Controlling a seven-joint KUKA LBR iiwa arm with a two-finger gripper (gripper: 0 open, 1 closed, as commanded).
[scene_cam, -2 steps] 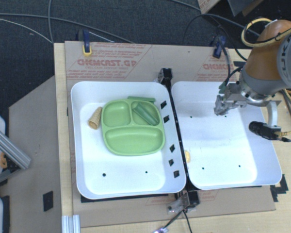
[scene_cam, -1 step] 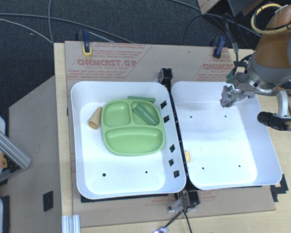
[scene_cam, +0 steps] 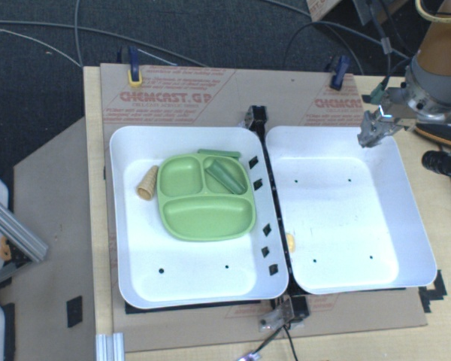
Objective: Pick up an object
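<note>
The pincer (scene_cam: 370, 135) hung over the far right corner of the right bin (scene_cam: 346, 224), and whether it stood wide or narrow could not be told from this slant; nothing showed between its tips. The things worth picking lay well apart from it, in the left bin (scene_cam: 188, 277): a green divided plate (scene_cam: 205, 201), a green pod-like piece (scene_cam: 227, 175) resting in its upper right compartment, and a tan cone (scene_cam: 146, 183) just beside the plate's left edge. A small yellowish bit (scene_cam: 289, 241) sat near the divider between the bins. The cone looked the easiest grasp, so the arm should probably cross over, centre above it, and descend straight
</note>
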